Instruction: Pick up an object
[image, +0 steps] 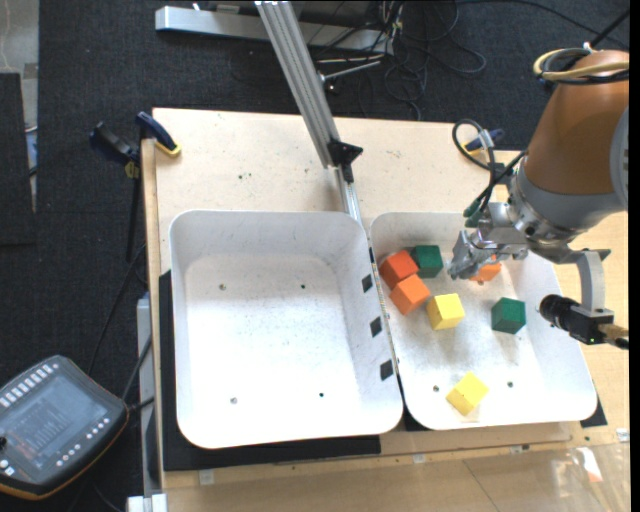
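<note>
The right bin (572, 385) holds several small blocks. Two orange blocks (398, 266) (410, 293) lie close together at its left, with a green block (427, 260) just behind them. A yellow block (445, 310) sits mid-bin, another green block (508, 315) to its right, and a second yellow block (466, 393) near the front. My gripper (474, 262) hangs low over the back of this bin. A small orange block (489, 270) shows right beside its tip, partly hidden by it. I cannot tell whether that block is held.
The left bin (185, 245) stands beside the right one, with a dark strip between them. A slanted metal pole (308, 90) ends at the bins' back edge. A teach pendant (48, 425) lies at the bottom left, and a blue-yellow clamp (155, 135) grips the bench's back left corner.
</note>
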